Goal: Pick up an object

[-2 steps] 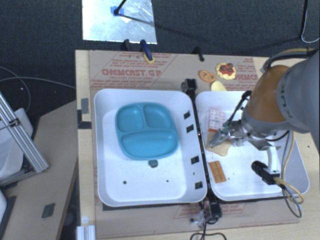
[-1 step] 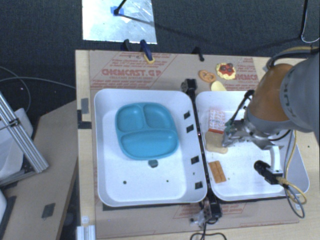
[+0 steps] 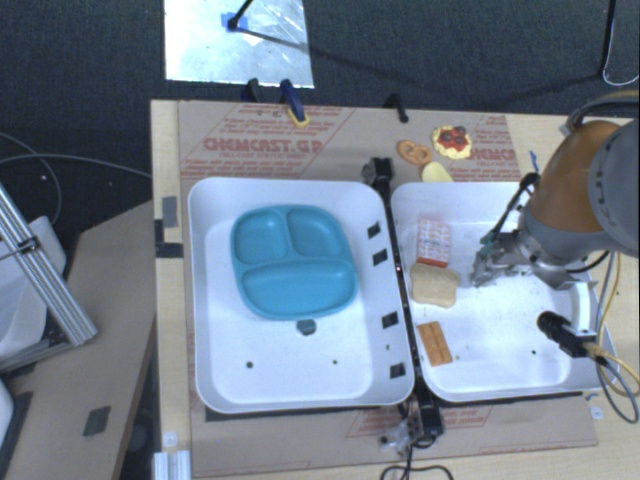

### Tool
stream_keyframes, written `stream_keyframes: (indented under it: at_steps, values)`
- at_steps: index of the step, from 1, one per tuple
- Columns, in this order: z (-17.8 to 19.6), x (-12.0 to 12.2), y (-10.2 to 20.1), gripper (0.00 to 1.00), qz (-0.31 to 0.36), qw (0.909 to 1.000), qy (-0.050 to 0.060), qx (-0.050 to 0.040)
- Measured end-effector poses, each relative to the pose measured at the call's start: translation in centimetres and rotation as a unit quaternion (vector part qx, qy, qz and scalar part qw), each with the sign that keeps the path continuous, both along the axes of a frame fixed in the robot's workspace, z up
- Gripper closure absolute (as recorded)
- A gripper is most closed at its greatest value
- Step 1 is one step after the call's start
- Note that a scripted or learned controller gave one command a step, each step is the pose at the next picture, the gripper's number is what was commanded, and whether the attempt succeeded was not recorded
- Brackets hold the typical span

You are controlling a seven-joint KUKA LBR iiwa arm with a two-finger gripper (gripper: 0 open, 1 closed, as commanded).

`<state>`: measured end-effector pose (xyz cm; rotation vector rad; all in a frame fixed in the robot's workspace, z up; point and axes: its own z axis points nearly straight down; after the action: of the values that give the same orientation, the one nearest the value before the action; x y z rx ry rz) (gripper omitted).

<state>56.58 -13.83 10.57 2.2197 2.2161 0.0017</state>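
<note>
Beige and blocky, the bread-like piece point(image 3: 434, 287) lies in the right bin point(image 3: 500, 373) just to the camera-left of the gripper point(image 3: 484, 268), nearly touching, its long axis running toward the tool, whose grip state I cannot tell.
</note>
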Motion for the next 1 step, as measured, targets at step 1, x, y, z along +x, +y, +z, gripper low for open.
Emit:
stream_keyframes:
  at_steps: [1]
  values:
    - [5.47, -2.47, 5.39, 1.0, 0.005, 1.0, 0.0, 0.0021]
